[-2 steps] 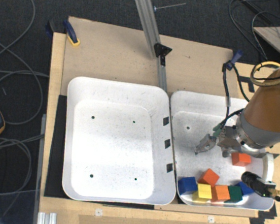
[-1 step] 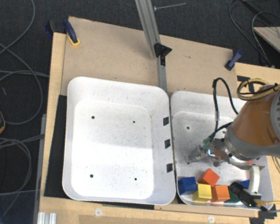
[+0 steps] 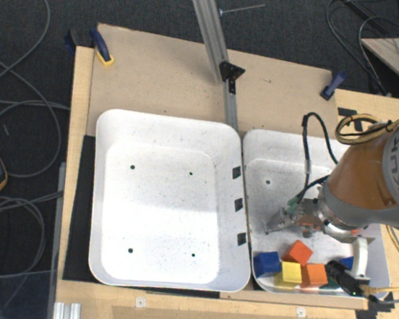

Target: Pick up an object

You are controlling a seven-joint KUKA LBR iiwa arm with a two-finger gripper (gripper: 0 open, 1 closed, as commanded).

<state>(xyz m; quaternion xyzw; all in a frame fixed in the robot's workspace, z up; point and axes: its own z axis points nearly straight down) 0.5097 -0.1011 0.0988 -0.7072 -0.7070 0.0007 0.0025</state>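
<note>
Bench: two white bins side by side. Right bin (image 3: 272, 165), near corner: blue block (image 3: 267, 262), yellow block (image 3: 291, 274), two orange blocks (image 3: 302, 252). Gripper (image 3: 295, 217) low in this bin, beside blocks; finger state cannot be told.

The light is bright and even. The white bins (image 3: 166, 132) shine a bit. Shadows are soft. Small things look fuzzy.
</note>
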